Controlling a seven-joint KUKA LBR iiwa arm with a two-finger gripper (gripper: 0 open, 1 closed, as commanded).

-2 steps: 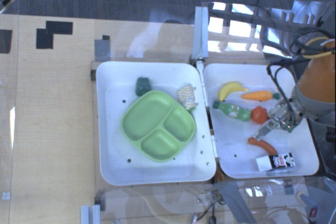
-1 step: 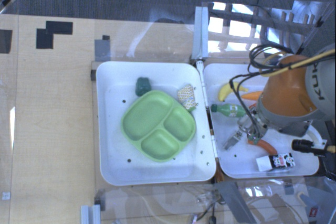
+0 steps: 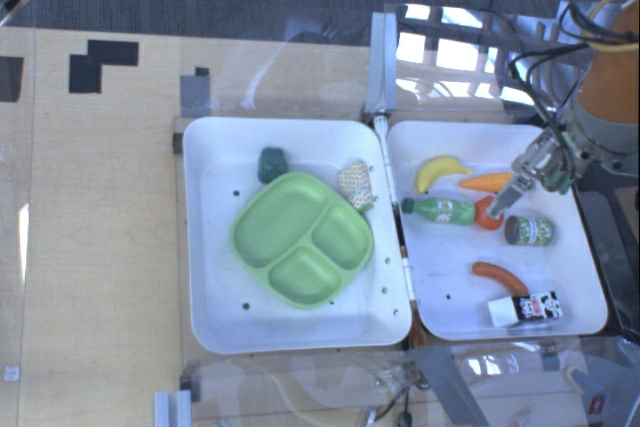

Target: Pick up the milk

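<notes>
Right bin [image 3: 590, 245], one milk [image 3: 527, 309], one banana [image 3: 437, 172]

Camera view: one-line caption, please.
Tool hovers by the tomato in the right bin; the milk lies untouched near the front.

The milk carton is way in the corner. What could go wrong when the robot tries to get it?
The milk carton lies flat against the right bin's near wall, so the gripper may bump that wall. The sausage sits close beside it and could get knocked or grabbed instead. The gripper hangs over the red tomato, far from the milk carton, so it might close on the wrong thing.
</notes>
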